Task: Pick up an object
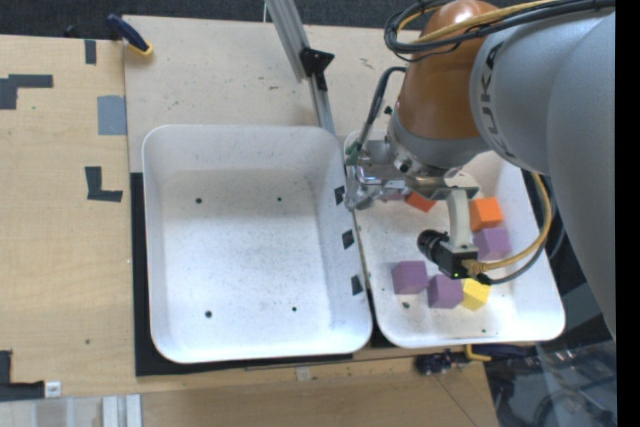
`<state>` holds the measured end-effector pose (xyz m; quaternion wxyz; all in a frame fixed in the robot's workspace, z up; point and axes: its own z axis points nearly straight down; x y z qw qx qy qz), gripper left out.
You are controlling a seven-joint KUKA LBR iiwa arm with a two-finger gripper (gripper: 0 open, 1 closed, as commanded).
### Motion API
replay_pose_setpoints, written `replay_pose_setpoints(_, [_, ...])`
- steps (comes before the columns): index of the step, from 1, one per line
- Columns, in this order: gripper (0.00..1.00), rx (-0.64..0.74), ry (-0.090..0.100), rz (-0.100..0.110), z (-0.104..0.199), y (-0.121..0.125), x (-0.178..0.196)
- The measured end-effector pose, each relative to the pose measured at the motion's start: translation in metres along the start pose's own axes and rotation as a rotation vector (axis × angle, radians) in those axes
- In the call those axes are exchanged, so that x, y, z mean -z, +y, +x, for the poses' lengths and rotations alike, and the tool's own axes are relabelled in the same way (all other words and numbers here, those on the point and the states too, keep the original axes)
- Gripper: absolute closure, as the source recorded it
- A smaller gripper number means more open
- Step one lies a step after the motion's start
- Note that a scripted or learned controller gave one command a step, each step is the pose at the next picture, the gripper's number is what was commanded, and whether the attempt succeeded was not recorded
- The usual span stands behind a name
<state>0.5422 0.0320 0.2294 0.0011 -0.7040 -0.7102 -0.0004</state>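
Note:
My gripper [368, 183] hangs low over the left part of the right bin [530, 315], close to the wall it shares with the left bin. Small blocks lie in the right bin. A red-orange piece [421, 203] sits just right of the gripper, partly under the wrist. An orange block [486, 211] and a purple block [493, 242] lie further right. Toward the front are two more purple blocks [409, 276] [445, 291] and a yellow block [476, 294]. The grey and orange arm [450, 85] hides the back of the bin.
The left bin [160, 215] stands beside the right one, showing only dark specks on its floor. A slanted metal rail [285, 5] runs down to the bins' shared back corner. A black cable fitting [440, 250] hangs over the blocks.

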Motion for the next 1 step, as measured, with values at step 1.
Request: replay_pose_setpoints(1, [1.00, 0.000, 0.000, 0.000, 0.0576, -0.0023, 0.0102])
